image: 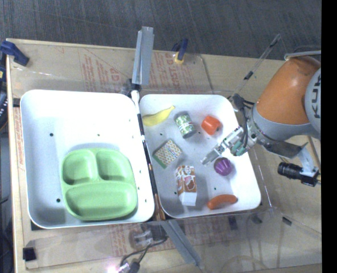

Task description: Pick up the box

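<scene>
We see the box (pixel 185 185) lying untouched in the right bin (pixel 245 201), near its front wall. Our jaws (pixel 214 155) hang apart and empty toward that bin's right wall, so the pick remains undone.

**Colours in the two bins**

Green three-compartment plastic tray (pixel 99 185); yellow banana (pixel 157 116); green-labelled can (pixel 185 124); orange cup (pixel 210 125); green-and-tan checkered flat packet (pixel 167 153); brown-and-white patterned carton box (pixel 186 185); purple round fruit (pixel 223 166); orange-red carrot-shaped piece (pixel 222 201); white bins (pixel 37 152).

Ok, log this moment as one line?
gripper above right bin, near purple round object | patterned carton box lying unheld, bin front
</scene>
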Robot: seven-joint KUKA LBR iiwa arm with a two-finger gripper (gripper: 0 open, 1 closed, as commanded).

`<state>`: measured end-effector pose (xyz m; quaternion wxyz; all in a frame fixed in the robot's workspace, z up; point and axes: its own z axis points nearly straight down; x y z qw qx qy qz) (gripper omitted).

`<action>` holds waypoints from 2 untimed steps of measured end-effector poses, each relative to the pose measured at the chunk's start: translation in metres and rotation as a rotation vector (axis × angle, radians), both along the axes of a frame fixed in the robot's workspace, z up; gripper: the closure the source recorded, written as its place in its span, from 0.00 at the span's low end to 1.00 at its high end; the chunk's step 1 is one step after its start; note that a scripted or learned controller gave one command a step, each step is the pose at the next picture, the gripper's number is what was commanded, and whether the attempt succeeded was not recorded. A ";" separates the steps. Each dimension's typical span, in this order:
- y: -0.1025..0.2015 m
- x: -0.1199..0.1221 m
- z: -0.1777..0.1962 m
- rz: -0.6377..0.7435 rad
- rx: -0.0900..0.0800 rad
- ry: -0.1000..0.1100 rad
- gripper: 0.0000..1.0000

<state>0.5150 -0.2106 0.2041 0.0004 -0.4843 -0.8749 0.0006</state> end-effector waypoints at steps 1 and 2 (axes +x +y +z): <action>0.001 0.077 -0.018 0.034 0.001 0.000 0.00; 0.001 -0.027 -0.056 -0.221 0.001 0.003 0.00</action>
